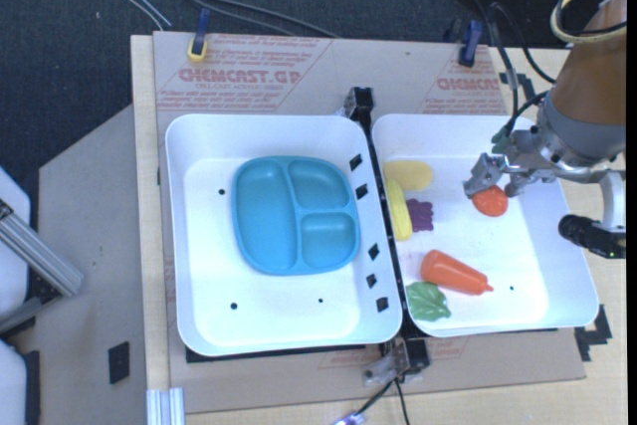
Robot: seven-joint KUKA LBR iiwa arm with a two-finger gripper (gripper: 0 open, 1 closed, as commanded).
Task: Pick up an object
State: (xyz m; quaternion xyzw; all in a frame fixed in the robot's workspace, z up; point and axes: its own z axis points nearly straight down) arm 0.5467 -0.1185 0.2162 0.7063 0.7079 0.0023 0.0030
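Bright even overhead light, soft faint shadows, slightly soft focus throughout

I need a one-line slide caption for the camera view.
Claw over a small orange ball in the right bin; blue tray lies left.

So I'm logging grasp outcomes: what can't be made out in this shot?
- Gripper fingers: too small and blurred over the red-orange toy to read any grip.
- Yellow toy: partly behind the bin divider.
- Arm: cut off by the right edge.
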